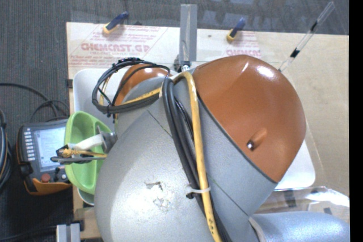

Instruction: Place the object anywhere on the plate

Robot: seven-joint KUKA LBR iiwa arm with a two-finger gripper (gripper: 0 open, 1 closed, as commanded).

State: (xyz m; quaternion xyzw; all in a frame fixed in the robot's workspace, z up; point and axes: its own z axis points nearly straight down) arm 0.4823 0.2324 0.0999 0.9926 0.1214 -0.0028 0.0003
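Note:
A green plate [79, 127] lies in the left white bin [85, 79], near the bin's left wall. My gripper [85, 151] hangs just over the plate's middle, reaching out from under the bulk of the arm. A small yellow-brown object [71, 151] shows at the gripper's tip, over the plate. Whether it is held or resting on the plate is not clear. The grey and orange arm [227, 139] covers most of both bins and hides the wrist.
A black cable loop [122, 73] on the arm hangs above the left bin's far side. Part of the right bin [303, 173] peeks out from behind the arm. A teach pendant [39, 156] sits left of the bench. Two clamps [116, 21] [235, 29] and a metal post [188, 31] stand at the back edge.

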